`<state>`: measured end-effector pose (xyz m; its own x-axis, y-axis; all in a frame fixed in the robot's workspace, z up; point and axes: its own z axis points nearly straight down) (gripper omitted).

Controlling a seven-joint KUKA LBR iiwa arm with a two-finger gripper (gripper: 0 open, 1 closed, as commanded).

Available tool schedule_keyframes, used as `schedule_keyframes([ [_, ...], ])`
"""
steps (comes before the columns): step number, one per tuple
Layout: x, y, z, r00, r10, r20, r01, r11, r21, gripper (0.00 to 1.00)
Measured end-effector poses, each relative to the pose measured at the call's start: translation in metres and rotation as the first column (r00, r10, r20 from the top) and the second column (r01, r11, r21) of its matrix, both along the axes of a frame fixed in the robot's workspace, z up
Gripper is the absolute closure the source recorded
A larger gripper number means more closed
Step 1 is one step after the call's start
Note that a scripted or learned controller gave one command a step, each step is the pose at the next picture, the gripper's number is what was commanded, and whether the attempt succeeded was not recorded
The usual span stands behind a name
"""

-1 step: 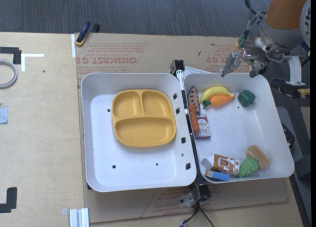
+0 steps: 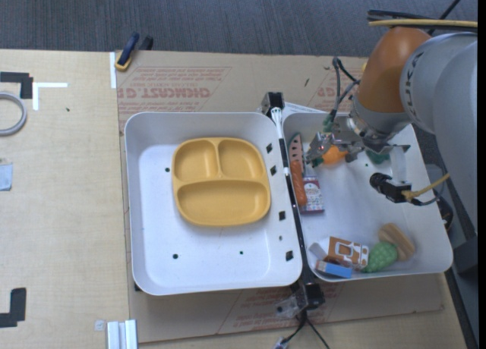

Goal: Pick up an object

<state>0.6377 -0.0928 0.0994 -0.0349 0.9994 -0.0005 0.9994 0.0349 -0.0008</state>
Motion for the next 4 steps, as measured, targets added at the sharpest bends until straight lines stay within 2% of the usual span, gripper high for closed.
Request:
schedule_keyframes([
  [1,-0.002,-0.001,0.008,1.0,-0.004,-0.012,0.004,1.0,0.003,1.0],
  [2,-0.033,0.017,0.147,0.986,-0.166,0.002,0.166,0.986,-0.001,1.0],
  [3,-0.025,0.015,0.442,0.999,0.047,0.001,-0.047,0.999,-0.001,1.0],
  [4,-0.025,0.015,0.442,0.999,0.048,0.001,-0.048,0.999,-0.001,0.0],
])
